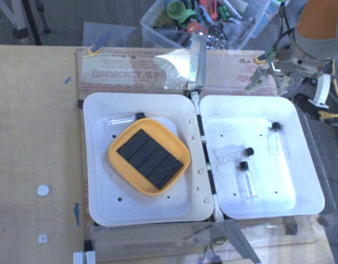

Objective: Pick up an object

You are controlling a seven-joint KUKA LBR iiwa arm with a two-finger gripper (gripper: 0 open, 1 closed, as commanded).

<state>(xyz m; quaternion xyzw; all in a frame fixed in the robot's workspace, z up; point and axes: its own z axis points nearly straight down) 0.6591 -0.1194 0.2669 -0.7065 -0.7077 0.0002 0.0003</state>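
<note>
In the left bin (94, 147) lies a yellow square tray-like object (149, 156) with a black ribbed pad on top, turned at an angle. A clear vial (123, 120) with a black cap lies just behind it. The right bin (309, 199) holds three clear vials with black caps: one (275, 139) at the far right, one (232, 154) near the middle, and one (247, 183) nearer the front. My gripper (270, 73) hangs above the far edge of the right bin, apart from all the objects, below the arm's orange band (320, 10).
Behind the bins stands a clear plastic tub (212, 10) of colourful toys, with a flat taped sheet (130, 70) in front of it. Cables and arm hardware (317, 95) crowd the right bin's far right corner. The wooden bench (31, 120) stretches left, bearing a small white disc (43, 190).
</note>
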